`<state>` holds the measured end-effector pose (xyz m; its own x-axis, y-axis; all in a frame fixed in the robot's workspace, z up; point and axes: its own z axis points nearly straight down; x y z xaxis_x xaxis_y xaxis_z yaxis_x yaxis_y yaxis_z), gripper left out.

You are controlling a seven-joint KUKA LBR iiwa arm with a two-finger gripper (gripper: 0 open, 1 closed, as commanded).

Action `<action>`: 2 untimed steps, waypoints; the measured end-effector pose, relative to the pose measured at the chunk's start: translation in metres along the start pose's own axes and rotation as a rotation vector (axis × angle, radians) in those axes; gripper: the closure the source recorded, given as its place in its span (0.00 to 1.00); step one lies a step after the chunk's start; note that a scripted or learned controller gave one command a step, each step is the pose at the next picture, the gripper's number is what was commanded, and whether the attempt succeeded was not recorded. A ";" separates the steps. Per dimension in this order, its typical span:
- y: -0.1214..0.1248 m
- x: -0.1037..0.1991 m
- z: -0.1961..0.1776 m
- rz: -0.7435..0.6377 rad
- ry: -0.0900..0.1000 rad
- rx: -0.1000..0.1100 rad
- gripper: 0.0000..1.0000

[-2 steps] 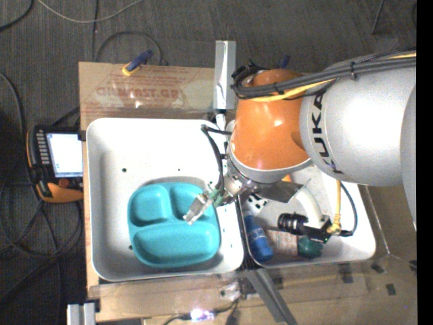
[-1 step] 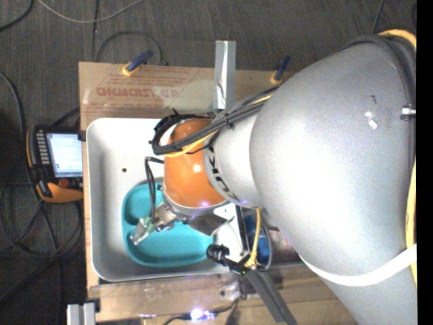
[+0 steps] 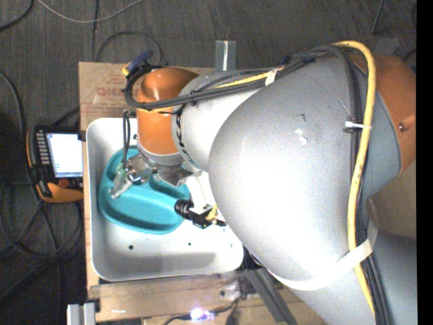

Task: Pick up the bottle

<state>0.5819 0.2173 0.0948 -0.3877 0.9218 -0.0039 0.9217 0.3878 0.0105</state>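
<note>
The arm [image 3: 304, 161] has a smooth, satin grey shell. The teal tray [image 3: 139, 208] looks like glossy plastic; the bin [image 3: 162, 259] is matt white, its bench [image 3: 101, 93] raw wood.

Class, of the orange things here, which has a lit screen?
The handheld controller lying left of the bench; the arm's orange band is plain, with no screen.

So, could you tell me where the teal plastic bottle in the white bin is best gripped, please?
Probably its narrower upper-left part, from above: the teal plastic bottle lies flat on the white bin's floor, its lower body broad and rounded, likely too wide to span. The claw is above that part.
</note>
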 end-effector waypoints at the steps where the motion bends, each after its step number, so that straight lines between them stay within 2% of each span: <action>1: 0.037 -0.037 -0.004 -0.034 0.012 0.025 0.00; 2: 0.037 -0.021 0.000 0.040 -0.006 0.026 0.00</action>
<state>0.6243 0.2123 0.0955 -0.3508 0.9364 -0.0099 0.9364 0.3506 -0.0149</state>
